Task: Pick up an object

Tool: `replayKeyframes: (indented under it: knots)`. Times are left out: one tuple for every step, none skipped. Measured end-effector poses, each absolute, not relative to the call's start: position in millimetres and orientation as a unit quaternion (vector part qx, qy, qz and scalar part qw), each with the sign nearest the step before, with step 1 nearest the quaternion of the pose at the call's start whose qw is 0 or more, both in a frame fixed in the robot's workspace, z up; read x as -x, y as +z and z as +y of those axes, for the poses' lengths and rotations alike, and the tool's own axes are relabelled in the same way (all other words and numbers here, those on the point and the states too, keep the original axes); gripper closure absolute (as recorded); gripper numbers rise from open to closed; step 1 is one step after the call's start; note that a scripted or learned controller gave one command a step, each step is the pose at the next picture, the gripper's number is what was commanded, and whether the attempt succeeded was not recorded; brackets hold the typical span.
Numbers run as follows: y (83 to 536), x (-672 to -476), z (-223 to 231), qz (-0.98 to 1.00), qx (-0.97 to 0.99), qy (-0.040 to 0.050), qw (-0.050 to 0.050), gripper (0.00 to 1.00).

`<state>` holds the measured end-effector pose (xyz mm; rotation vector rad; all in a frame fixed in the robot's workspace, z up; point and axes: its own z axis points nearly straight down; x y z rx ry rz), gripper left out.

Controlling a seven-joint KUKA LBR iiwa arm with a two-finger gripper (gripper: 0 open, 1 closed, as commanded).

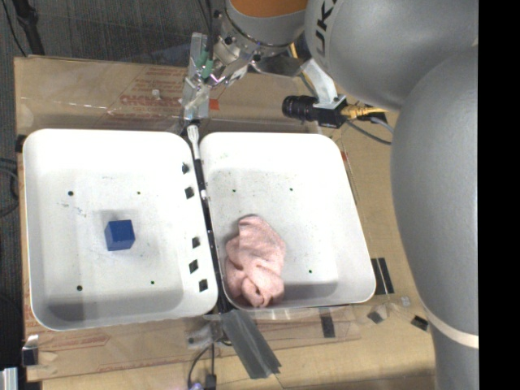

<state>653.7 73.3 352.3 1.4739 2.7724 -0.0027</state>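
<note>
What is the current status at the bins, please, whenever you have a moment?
Gripper up beyond the bins' far edge, holding nothing visible. Blue cube in left bin, pink cloth in right bin, both untouched. Nothing in the way.

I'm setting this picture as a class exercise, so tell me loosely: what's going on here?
A grey robot arm reaches in from the right over two white bins. Its pincer is raised above the far edge, near the seam between the bins, with nothing visibly held. A blue cube sits in the left bin and a crumpled pink cloth lies in the right bin, near its front left corner. Neither item is being touched, so no pickup has been made yet.
</note>
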Motion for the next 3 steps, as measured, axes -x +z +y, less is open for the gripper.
replayKeyframes:
  knots:
    - [329.2,-656.1,119.8,0.935,-0.355,-0.0011,-0.001,1.00]
    - [230.8,-627.5,136.6,0.973,-0.229,-0.0013,-0.002,1.00]
    - [198.1,-643.3,156.6,0.988,-0.154,-0.0008,-0.001,1.00]
